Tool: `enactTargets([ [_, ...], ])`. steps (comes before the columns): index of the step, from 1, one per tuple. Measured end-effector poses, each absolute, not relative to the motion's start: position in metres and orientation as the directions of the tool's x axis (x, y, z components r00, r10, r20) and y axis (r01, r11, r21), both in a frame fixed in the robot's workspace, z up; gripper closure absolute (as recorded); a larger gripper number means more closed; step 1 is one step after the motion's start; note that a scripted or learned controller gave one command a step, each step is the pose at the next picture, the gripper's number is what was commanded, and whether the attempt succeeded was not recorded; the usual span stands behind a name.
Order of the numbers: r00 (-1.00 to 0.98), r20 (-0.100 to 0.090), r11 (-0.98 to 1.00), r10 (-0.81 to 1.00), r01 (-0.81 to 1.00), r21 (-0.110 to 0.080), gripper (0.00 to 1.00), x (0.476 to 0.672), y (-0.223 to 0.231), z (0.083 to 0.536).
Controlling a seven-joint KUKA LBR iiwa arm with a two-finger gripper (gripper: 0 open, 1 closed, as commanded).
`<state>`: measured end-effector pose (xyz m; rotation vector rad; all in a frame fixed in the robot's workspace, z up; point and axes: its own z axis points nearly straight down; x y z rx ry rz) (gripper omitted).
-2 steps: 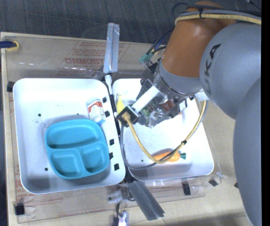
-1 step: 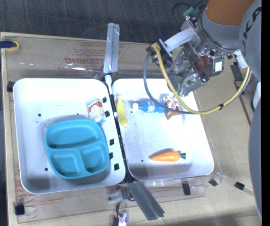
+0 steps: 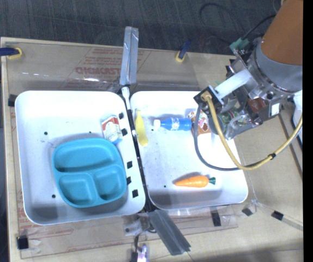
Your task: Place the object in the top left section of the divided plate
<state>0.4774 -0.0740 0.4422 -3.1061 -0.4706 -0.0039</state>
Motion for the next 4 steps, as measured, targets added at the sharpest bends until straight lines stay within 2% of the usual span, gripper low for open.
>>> enactTargets([
  [1, 0.977, 0.002, -0.977, 0.212, 0.212, 0.002, 1.0, 0.478, -0.115, 0.442],
  [2, 0.978, -0.002, -0.978, 0.208, 0.208, -0.001, 1.0, 0.523, -0.167, 0.441],
  [3, 0.979, -0.004, -0.979, 0.206, 0.206, -0.002, 1.0, 0.477, -0.211, 0.414],
  [4, 0.975, -0.003, -0.975, 0.221, 0.221, -0.002, 1.0, 0.524, -0.209, 0.441],
])
